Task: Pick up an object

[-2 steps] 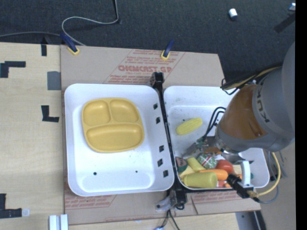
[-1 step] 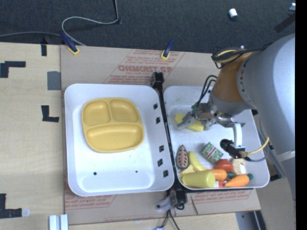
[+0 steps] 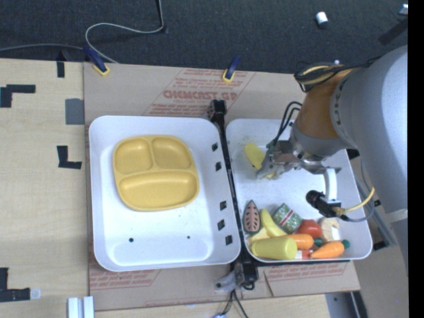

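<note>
Gripper (image 3: 270,167): low in right bin (image 3: 344,128), near its rear-left corner; can't tell if fingers are spread or pressed together. Yellow piece (image 3: 254,154): small, rounded, plain yellow, touching gripper's left side; long axis approx. rear-left to front-right. Toy food heap (image 3: 291,234): along bin's front edge. Left bin (image 3: 99,197): yellow divided plate (image 3: 156,172), rear half.
</note>
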You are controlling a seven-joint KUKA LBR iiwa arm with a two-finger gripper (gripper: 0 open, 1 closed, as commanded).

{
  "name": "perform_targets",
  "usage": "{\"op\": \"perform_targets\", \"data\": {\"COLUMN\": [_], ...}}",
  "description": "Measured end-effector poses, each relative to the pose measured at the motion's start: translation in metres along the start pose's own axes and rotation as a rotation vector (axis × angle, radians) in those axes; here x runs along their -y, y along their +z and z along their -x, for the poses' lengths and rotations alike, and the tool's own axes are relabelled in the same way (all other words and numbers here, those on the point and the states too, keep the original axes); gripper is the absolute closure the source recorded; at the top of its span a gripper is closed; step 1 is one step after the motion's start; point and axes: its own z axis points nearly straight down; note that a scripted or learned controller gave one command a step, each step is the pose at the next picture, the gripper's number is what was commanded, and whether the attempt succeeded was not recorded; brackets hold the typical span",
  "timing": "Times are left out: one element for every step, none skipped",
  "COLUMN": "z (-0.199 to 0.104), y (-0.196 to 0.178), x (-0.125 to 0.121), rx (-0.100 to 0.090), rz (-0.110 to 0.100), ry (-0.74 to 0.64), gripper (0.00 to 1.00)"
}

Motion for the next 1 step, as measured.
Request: {"op": "perform_targets", "data": {"z": [-0.0401], "y": [-0.1332], "x": [-0.0014], "rx": [-0.002], "rz": [0.000], "ry": [0.000], "gripper": [1.00]}}
